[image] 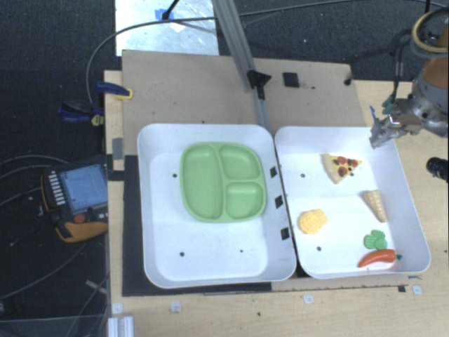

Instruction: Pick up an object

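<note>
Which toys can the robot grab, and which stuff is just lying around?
For grabbing, in the right white bin:
toy pizza slice
yellow toy corn
beige cone
green and red toy vegetable
gripper, at the bin's far corner

Just lying about:
green divided plate
blue-screened handheld controller
blue clamps

The two white bins (210,272) are looking like smooth, slightly glossy plastic. The green divided plate (223,181) in the left one is showing a matt, smooth plastic finish. The toy foods in the right bin, namely the pizza slice (341,167), corn (312,221), cone (375,204) and sausage (377,258), are appearing as shiny moulded plastic. The desk (175,83) is showing a dull brown board, like cardboard or fibreboard. The gripper (382,135) is gleaming like bare metal.
</note>
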Controlling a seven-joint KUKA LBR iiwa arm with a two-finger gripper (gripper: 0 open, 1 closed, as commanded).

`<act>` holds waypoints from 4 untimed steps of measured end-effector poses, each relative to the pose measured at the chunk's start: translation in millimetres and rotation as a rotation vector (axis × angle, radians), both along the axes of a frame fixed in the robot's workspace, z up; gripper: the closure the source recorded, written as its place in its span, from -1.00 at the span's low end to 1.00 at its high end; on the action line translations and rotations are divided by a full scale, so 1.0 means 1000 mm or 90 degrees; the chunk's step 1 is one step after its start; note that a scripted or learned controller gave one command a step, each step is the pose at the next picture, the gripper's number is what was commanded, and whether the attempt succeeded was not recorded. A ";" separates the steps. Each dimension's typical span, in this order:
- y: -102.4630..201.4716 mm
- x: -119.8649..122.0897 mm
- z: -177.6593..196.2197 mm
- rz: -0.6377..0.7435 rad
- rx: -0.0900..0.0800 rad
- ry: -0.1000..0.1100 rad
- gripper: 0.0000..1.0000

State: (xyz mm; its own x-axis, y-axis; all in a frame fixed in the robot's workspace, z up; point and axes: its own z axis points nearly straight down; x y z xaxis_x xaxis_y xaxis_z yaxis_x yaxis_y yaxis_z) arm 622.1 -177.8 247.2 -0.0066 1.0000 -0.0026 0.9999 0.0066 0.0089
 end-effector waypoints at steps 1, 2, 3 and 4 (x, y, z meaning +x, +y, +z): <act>0.051 0.005 -0.008 0.002 0.002 0.004 1.00; 0.114 0.002 -0.015 0.003 0.003 0.005 1.00; 0.173 0.001 -0.024 0.003 0.003 0.005 1.00; 0.228 -0.008 -0.013 0.003 0.004 0.004 1.00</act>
